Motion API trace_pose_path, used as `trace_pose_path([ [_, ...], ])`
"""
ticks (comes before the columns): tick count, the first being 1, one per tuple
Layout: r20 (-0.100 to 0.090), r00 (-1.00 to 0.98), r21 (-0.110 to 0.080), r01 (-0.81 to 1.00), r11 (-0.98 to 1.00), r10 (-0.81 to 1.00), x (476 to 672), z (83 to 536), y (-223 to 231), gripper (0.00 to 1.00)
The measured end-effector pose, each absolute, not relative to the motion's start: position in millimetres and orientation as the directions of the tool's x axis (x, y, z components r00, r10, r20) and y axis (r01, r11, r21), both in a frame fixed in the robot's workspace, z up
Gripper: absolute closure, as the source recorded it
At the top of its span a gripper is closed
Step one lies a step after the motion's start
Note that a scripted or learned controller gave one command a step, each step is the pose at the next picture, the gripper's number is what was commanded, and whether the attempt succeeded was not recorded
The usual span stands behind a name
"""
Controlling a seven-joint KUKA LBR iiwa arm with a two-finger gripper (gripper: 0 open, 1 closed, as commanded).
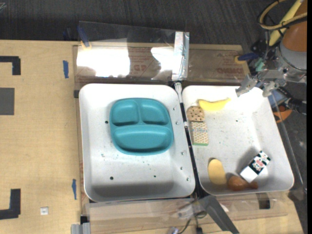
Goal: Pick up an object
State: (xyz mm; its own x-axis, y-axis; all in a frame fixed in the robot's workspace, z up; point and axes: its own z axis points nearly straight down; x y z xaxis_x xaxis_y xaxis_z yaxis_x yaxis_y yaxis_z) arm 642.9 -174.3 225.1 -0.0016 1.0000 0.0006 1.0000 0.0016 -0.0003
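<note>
Parked at the upper right of the frame, over the far right rim of the right bin (280, 130): the gripper (253, 84), too blurred to tell whether spread or closed, nothing seen between its tips. In that bin: a yellow banana (213, 104) at upper left, a round cracker (195, 113) and a rectangular wafer (199, 133) along the left wall, a yellow oval piece (216, 171), a brown lump (237, 182) and a black-and-white box (256, 166) toward the lower right. Centred in the left bin (97, 174): a teal divided plate (142, 125).
</note>
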Motion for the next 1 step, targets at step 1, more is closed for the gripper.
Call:
trace_pose_path([
  [1,0.001,0.053,0.002,0.999,-0.053,0.999,586.3,249.3,-135.1,0.00],
])
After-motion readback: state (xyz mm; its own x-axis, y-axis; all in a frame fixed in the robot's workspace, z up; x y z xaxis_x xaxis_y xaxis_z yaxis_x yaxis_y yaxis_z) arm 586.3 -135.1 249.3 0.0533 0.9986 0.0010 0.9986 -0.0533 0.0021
